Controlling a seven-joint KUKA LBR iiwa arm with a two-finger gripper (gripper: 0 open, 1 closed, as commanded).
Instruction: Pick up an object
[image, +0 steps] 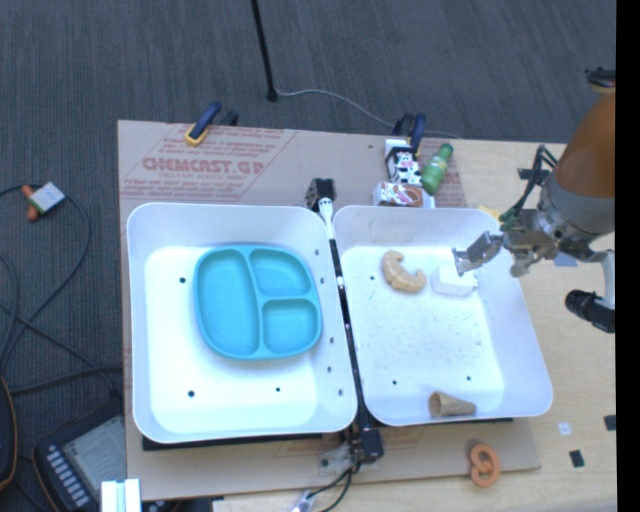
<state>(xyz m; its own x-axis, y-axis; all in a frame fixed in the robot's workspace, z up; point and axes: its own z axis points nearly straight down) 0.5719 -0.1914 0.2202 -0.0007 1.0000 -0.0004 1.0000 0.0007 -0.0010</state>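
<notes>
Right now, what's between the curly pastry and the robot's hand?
In the camera view, a small white block lies on the bin floor between the curly pastry and the hand, just right of the pastry and below the hand's tip.

You are looking at a robotics lab or test cell, not a home. Across the upper frame and down the left side runs dark grey office-type carpet (80, 70), with black cables (40, 330) trailing over it at the left. A thin black stand pole (263, 50) rises at the top centre. The two white bins (140, 300) sit on a brown cardboard sheet (215, 165) printed with lettering, held by blue clamps (203, 122) at the upper edge. An electronic device (75, 460) lies on the floor at lower left.
</notes>
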